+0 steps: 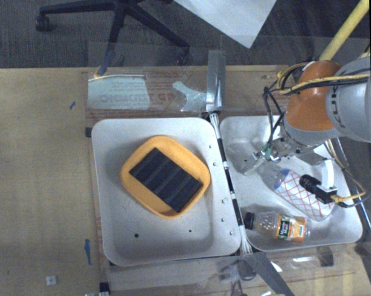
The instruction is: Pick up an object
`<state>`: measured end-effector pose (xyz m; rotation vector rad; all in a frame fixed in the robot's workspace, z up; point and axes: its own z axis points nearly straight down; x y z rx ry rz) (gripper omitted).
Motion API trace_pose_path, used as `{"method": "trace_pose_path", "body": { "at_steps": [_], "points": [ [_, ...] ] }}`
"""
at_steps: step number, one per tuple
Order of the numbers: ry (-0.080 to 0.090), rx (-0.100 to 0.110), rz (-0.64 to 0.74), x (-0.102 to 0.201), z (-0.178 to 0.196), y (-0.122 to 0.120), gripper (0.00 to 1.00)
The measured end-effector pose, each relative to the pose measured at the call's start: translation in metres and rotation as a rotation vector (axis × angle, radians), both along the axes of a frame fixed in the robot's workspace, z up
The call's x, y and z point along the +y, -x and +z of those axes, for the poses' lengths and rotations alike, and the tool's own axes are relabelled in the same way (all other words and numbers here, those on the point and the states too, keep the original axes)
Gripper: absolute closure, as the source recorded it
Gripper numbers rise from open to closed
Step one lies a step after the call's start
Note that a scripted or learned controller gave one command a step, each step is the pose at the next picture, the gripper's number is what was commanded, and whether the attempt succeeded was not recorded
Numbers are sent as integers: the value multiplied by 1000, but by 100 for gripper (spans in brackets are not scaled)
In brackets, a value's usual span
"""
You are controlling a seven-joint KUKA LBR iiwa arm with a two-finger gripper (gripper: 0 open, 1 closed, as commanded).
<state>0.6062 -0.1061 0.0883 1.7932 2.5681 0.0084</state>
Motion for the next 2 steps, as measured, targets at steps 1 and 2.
{"method": "trace_pose_path", "body": {
  "at_steps": [1, 2],
  "points": [
    [-1, -5, -3, -1, 11, -1, 100],
    [-1, 11, 181, 47, 96, 61, 100]
  ]
}}
